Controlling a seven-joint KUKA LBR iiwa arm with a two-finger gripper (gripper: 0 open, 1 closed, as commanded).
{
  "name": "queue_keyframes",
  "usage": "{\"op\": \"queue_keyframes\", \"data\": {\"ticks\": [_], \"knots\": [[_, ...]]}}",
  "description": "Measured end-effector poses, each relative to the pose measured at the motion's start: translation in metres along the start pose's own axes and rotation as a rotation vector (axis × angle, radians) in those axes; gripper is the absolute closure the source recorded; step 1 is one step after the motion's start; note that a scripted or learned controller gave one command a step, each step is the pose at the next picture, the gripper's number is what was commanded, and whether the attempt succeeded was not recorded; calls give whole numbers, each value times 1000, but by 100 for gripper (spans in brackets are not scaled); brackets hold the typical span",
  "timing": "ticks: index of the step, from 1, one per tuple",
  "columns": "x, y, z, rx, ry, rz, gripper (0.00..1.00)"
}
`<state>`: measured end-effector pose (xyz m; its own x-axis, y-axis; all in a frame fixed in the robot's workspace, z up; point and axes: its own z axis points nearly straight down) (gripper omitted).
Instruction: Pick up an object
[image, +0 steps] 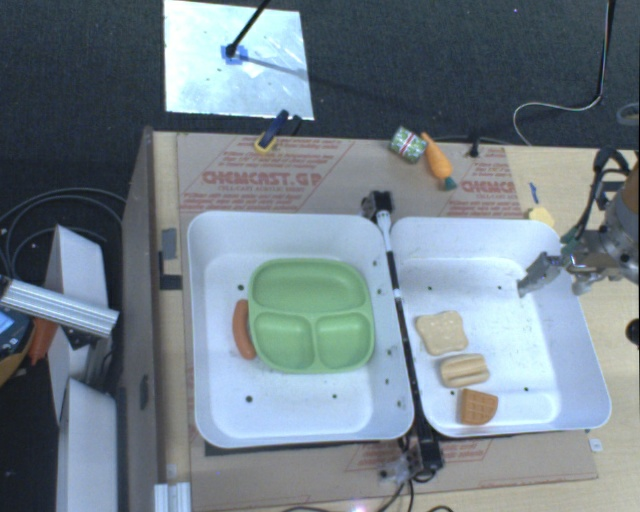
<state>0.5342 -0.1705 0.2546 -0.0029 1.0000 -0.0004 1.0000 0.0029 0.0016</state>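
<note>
The right bin (575, 345) holds three toy foods near its left wall: a pale bread slice (441, 331), a tan bun (464, 371) and an orange-brown waffle piece (478, 407). My gripper (559, 277) hangs over the bin's upper right part, well to the right of and above the bread slice. It is open, and nothing sits between its fingers (534, 273). In the left bin (215, 300) lie a green divided plate (311, 315) and an orange sausage (242, 329) against the plate's left edge.
A toy carrot (437, 158) and a small green can (408, 143) lie on the cardboard behind the bins. A yellow piece (541, 214) sits just outside the right bin's far corner. A black divider (395, 300) runs between the bins. A yellow-handled clamp (272, 133) sits at the back.
</note>
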Motion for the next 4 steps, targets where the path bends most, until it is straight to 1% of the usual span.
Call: {"op": "queue_keyframes", "data": {"ticks": [1, 2, 3, 4], "knots": [[65, -3, 61, 1, 1, -1, 0], [86, 17, 162, -4, 0, 0, 0], [85, 19, 151, -8, 0, 0, 100], [86, 18, 151, -8, 0, 0, 0]]}}
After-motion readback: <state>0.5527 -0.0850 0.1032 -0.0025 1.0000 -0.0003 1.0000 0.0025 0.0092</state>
